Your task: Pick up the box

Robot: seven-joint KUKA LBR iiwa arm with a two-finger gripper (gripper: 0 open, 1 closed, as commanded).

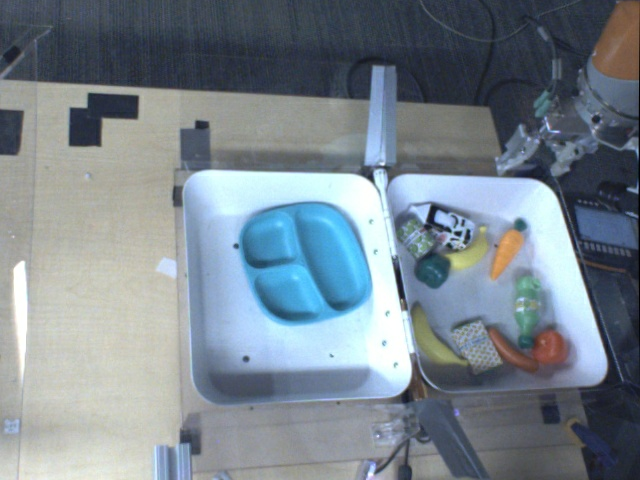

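Observation:
A small tan box (476, 345) with a chequered pattern lies near the front of the right bin (566, 218), between a banana (432, 337) and a red-orange toy (534, 352). My gripper (541, 155) hangs above the bench just beyond the right bin's far edge, well away from the box. Its fingers are spread open with nothing between them.
The right bin also holds a black-and-white pack (448, 226), a green patterned packet (412, 233), a dark green cup (433, 270), a second banana (472, 254), a carrot (507, 250) and a green bottle (528, 303). A blue divided plate (305, 260) lies in the left bin (215, 348).

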